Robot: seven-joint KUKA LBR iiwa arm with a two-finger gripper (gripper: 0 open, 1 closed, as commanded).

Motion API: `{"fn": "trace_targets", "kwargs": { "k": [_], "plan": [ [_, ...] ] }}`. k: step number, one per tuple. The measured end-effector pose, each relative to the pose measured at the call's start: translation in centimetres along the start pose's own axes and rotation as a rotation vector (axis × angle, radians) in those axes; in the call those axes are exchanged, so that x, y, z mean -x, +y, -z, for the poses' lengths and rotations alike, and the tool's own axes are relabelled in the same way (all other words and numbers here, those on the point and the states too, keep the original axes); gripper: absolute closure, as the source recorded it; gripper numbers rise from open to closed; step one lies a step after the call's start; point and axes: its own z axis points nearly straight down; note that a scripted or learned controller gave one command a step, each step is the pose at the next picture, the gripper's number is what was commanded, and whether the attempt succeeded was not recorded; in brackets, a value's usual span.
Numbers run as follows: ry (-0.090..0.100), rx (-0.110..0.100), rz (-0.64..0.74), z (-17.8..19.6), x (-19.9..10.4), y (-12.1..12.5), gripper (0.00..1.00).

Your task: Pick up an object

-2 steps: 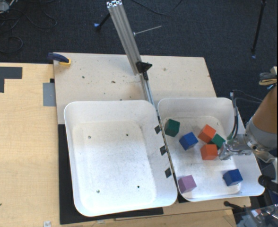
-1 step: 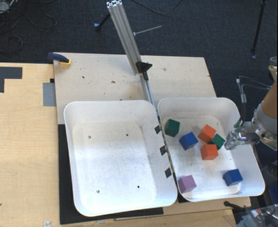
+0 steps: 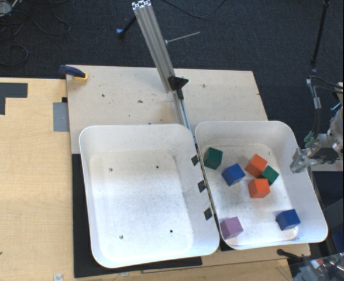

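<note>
The gripper (image 3: 301, 160) sits at the right rim of the right bin (image 3: 303, 206), above the edge; whether it is open or closed cannot be determined, and no object is visible in it. Inside this bin lie a dark green cube (image 3: 213, 157), a blue cube (image 3: 233, 174), two orange cubes (image 3: 255, 164) (image 3: 258, 188), a small green block (image 3: 270, 174), a second blue cube (image 3: 288, 219) and a purple cube (image 3: 231, 227). The left bin (image 3: 102, 139) adjoins it.

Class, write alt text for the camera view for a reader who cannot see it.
Two shallow white bins sit side by side; the right bin holds seven small blocks: two green, two orange, two blue, one purple. The claw sits at that bin's right rim.
</note>
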Motion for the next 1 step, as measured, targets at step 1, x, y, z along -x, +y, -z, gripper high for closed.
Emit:
{"fn": "trace_targets", "kwargs": {
  "k": [1],
  "plan": [
    [0.0,-0.001,0.0,4.79,0.1,0.09,1.0]
  ]
}}
